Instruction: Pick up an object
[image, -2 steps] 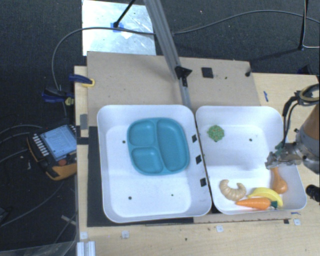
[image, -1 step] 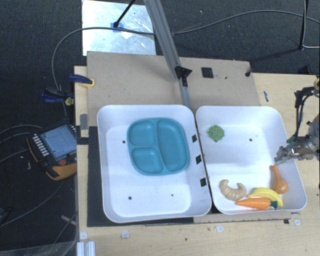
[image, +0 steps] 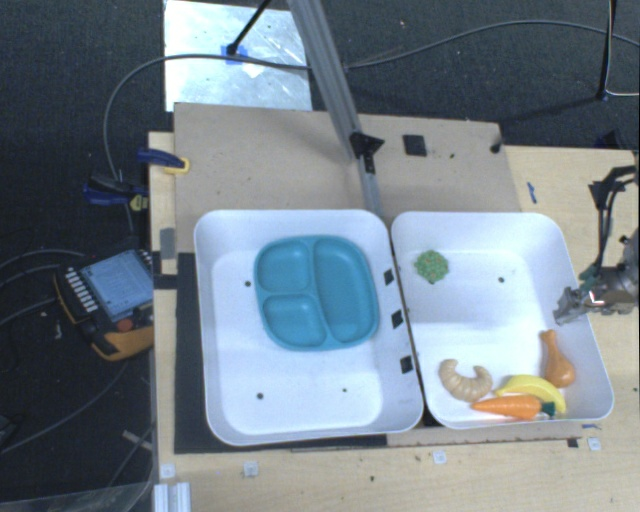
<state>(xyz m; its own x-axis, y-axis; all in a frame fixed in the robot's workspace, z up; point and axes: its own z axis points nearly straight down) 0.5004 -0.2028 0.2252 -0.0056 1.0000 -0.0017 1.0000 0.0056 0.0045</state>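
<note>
The gripper (image: 578, 303) hangs at the right bin's (image: 470, 240) outer rim; whether it is open or grasping anything cannot be told. Nearest, just below it, lies an orange drumstick (image: 556, 362). Beyond sit a banana (image: 535, 389), a carrot (image: 510, 406) and a tan croissant (image: 466, 379), crowded together. Farther left, a green broccoli (image: 431, 266) sits alone, probably the cleanest target: descend straight, centred.

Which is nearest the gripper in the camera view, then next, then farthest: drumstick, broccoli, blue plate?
From the gripper at the right bin's right edge:
1. Drumstick, just below it, in the right bin.
2. Broccoli, at that bin's upper left.
3. Blue plate, in the left bin.
</note>
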